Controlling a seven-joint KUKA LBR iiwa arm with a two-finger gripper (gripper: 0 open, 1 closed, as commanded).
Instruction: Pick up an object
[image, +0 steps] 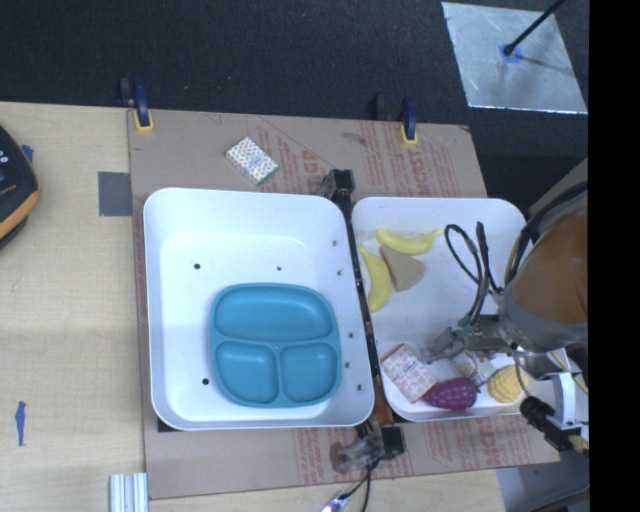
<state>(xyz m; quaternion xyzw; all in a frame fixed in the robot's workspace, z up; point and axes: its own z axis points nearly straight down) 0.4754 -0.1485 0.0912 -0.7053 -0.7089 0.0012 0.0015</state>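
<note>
My gripper (462, 342) hangs low over the front right part of the right bin (440, 206), below the grey arm with its orange band. Just in front of it lie a red and white packet (407, 372), a purple bunch of grapes (450, 393) and a round yellow item (507, 383). Further back in the same bin are two yellow bananas (407, 241) (377, 280) and a tan wedge (402, 268). Nothing shows held in the gripper.
The left bin (160, 300) holds a blue divided plate (275, 343). A black cable loop (465, 255) hangs off the arm over the right bin. A small patterned packet (251, 160) lies on the cardboard behind the left bin. A yellow and black device (12, 190) sits at the far left.
</note>
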